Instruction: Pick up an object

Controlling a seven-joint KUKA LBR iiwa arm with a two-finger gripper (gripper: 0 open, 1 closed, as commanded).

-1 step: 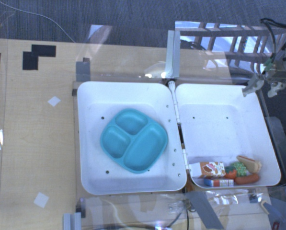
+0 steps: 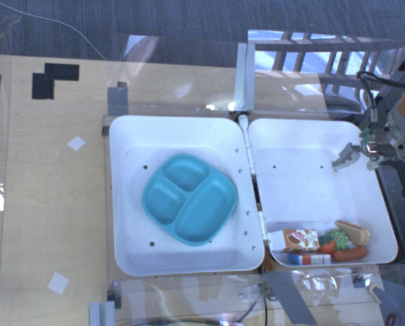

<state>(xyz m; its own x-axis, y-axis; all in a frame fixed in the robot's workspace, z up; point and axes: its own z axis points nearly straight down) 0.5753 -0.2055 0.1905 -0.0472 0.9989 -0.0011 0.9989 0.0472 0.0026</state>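
From where the camera view looks down on the counter [image 2: 46, 202], the pincer [image 2: 346, 156] hangs at the right edge of the right bin [image 2: 304, 148], well apart from the small heap of things crowded into that bin's near corner; whether it is open or closed I cannot tell, it is too small and grey against the white. Nothing sits in it. The pile holds a little carton [image 2: 298, 238], a flat blue-and-red packet [image 2: 309, 258], a red sausage-like piece [image 2: 351, 253], something green [image 2: 339, 239] and a tan wedge [image 2: 355, 231], all touching or overlapping. That crowding looks like the main hazard: coming down there, the pincer could straddle two things, nudge one aside, or strike the bin wall just beside them. The sausage piece seems the likeliest pick; its long axis runs roughly left to right along the near wall, tilting slightly up to the right, so a grasp closing along that length would probably slip off. The left bin [image 2: 127, 182] carries a blue divided plate [image 2: 190, 199], lying flat and hard to pinch.
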